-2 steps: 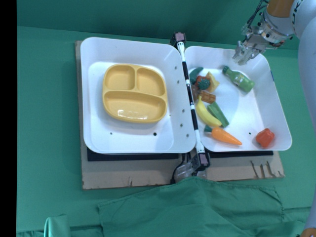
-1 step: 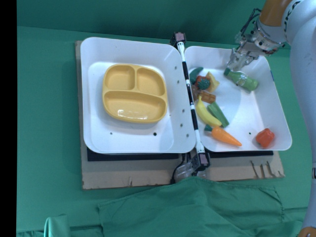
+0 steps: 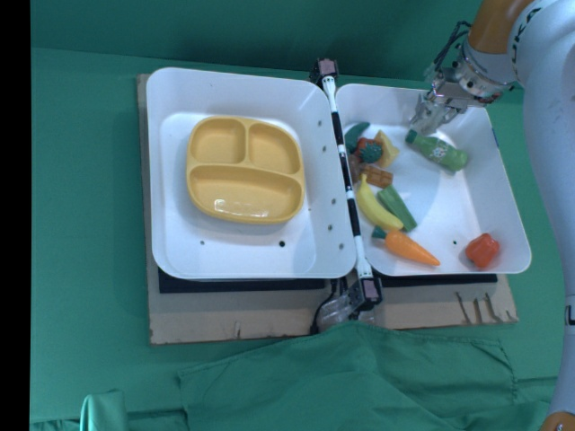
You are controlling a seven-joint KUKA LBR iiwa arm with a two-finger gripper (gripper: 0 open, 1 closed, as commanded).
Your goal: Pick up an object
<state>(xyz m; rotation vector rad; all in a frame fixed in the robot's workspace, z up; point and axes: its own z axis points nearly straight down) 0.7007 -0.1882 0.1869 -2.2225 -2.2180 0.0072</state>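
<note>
Green cloth covers the table [image 3: 81,241], on which two shallow white bins sit side by side on a brown board. Inside the left bin [image 3: 171,97] lies a yellow divided plate [image 3: 244,169] with three compartments. Toy foods are scattered in the right bin [image 3: 503,205]: a green bottle [image 3: 437,150] near the far side, lying tilted; a banana [image 3: 375,206] close to the divider; a green pickle-like piece [image 3: 397,208] touching the banana; a carrot [image 3: 411,248] nearer the front; an orange-red pepper [image 3: 482,250] at the front right corner; and a small cluster of mixed pieces [image 3: 372,151] by the divider. From the right, the grey arm with its orange band reaches over the far part of the right bin. Its tool [image 3: 431,118] is just beside the cap end of the bottle, with nothing seen in its grip; whether it is open or closed cannot be told.
</note>
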